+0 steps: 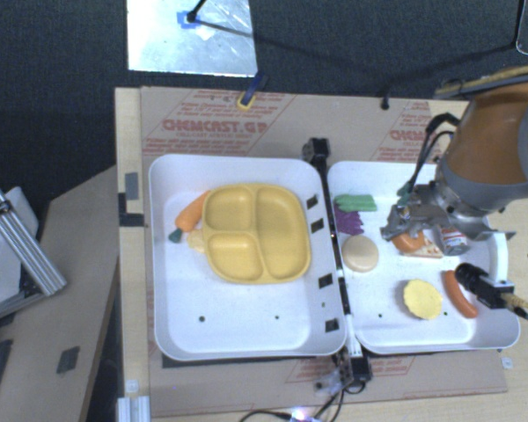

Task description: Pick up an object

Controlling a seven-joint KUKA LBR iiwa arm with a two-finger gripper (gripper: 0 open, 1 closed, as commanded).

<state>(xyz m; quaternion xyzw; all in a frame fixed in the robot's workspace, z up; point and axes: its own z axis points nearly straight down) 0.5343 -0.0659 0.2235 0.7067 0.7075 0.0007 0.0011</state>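
Tool (411, 229) low in right bin (383, 176), right over orange-and-white item (420, 246), touching or just above, hard to say. Can't tell tool's state or whether anything's gripped, too blurry. Item's long axis roughly left-right. Beige round piece (361, 254) just beside on left, yellow disc (422, 299) and sausage (458, 293) nearer front. Bin wall well apart, decent room for straight-up lift, probably.

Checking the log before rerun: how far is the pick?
Done: the arm is over the right bin, gripper low, just above an orange item. In hand: nothing visibly lifted; a grasp can't be confirmed. Left: closing on it and raising it. The beige disc, yellow round and sausage lie untouched.
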